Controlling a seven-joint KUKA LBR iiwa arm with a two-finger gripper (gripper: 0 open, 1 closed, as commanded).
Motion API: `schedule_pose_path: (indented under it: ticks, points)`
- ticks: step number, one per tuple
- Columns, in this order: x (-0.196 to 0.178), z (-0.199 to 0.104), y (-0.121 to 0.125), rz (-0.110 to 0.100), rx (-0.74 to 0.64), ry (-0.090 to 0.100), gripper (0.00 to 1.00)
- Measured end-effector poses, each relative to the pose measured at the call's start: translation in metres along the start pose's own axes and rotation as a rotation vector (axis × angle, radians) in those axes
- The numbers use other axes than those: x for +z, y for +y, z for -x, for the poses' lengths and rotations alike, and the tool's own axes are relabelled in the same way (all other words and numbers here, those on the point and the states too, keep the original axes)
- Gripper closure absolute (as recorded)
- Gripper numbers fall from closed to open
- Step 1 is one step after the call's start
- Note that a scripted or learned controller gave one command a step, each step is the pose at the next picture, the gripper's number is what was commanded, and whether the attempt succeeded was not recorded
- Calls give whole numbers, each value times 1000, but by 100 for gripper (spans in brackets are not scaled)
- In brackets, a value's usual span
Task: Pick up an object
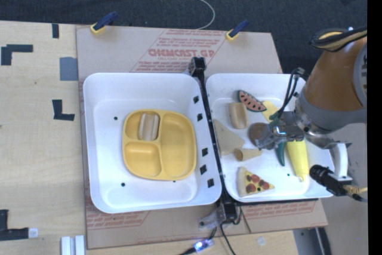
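In the right bin [239,82], the gripper [267,139] touches a brown disc [258,131].

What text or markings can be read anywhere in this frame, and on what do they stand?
"CHEMGUARD": red print on the cardboard sheet under the bins, read with some doubt, as the letters are soft.
Smaller red lines above and below that word: too blurred to read.
Black shapes on the wooden bench at left: marker patterns, not letters.
Nothing legible on the bins, the yellow tray or the toy food.

Divided plate [160,145] in left bin [98,128]; toy foods [255,182] in right bin [262,82].
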State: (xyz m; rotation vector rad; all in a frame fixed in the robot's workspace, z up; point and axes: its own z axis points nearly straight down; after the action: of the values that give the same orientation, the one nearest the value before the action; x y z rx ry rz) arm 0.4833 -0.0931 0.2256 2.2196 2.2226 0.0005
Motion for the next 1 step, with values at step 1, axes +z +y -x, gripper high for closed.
schedule_pose_path:
  ticks: [1]
  points:
    - [-8,-43,26,-1,-5,1,100]
